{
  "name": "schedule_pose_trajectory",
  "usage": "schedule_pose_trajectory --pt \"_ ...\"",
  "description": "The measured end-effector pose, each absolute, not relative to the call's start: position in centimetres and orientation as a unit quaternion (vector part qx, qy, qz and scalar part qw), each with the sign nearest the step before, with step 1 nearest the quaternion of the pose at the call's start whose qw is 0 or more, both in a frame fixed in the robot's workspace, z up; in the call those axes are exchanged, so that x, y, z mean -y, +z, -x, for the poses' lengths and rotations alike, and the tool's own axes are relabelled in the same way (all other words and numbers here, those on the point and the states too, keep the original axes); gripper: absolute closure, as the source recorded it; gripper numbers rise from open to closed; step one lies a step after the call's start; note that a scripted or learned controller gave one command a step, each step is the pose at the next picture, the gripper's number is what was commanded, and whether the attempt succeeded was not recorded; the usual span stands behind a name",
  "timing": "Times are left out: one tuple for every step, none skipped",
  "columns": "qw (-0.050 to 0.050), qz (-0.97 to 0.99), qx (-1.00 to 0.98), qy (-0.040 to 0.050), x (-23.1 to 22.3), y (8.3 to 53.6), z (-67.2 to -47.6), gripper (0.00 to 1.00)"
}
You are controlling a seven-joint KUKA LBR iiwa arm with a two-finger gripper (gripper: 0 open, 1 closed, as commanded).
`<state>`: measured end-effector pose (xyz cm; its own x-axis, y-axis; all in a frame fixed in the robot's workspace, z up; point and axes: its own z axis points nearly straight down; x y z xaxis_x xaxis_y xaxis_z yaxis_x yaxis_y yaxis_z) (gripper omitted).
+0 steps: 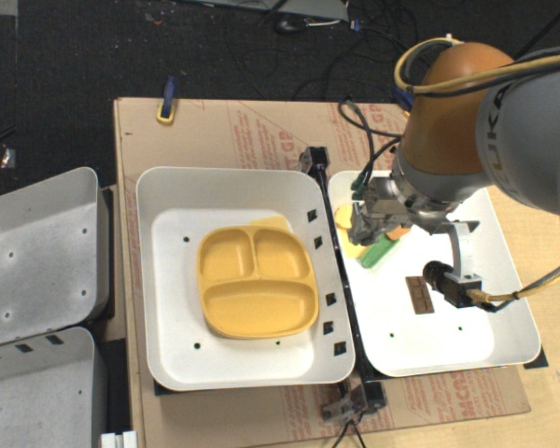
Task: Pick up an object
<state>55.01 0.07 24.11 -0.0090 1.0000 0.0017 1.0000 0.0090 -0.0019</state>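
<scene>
My gripper (pixel 371 220) hangs low over the left part of the right bin (pixel 504 334), under the grey arm and its orange band. Just below it lies a green stick-shaped object (pixel 376 254), tilted. A yellow object (pixel 343 217) peeks out on the gripper's left, close to the bin's left wall, and a small orange piece (pixel 399 234) shows beside the green one. A brown flat block (pixel 418 294) lies apart, nearer the middle of the bin. The gripper body hides what is directly under it.
The left bin (pixel 168 343) holds a yellow divided plate (pixel 258 282) with a pale yellow sheet under its far edge. A black divider with clips runs between the bins. Grey metal trays (pixel 37 250) lie off the bench at left. A blue-yellow clamp (pixel 167 101) sits at the bench's back.
</scene>
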Motion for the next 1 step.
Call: schedule_pose_trajectory --pt "0.001 0.704 0.71 0.0001 -5.75 22.88 -54.26 1.0"
